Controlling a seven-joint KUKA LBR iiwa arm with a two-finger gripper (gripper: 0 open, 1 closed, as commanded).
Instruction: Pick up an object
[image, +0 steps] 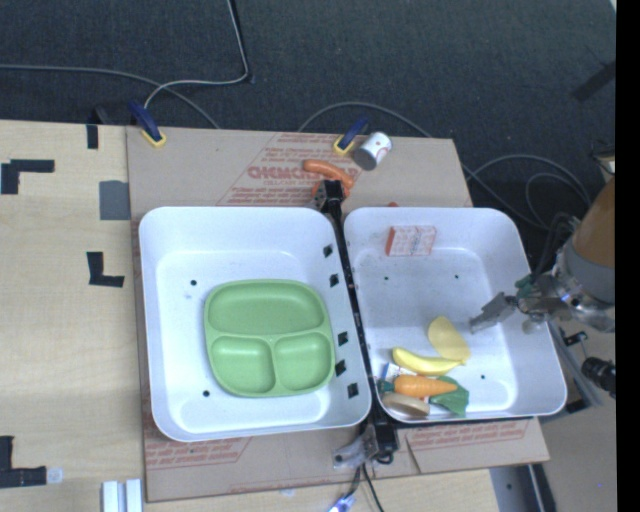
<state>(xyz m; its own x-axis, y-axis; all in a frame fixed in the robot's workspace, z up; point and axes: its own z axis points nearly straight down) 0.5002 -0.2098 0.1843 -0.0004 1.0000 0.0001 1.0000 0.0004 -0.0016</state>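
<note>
The right bin (500, 232) holds several small items. A pale yellow lemon-shaped piece (449, 338) lies near its middle. Just below it are a yellow banana (423, 362), an orange carrot (425, 385) with a green top, and a tan rounded piece (404, 405) in the front left corner. A pink-and-white packet (411, 240) lies flat at the back. My gripper (490, 313) reaches in over the bin's right side, a little right of and above the lemon-shaped piece, with nothing seen in it.
The left bin (165, 240) carries a green divided plate (268, 335). Behind the bins on the cardboard lie an orange clamp (328, 170), a grey cylinder (372, 150) and cables. The arm's body (590, 270) stands at the right edge.
</note>
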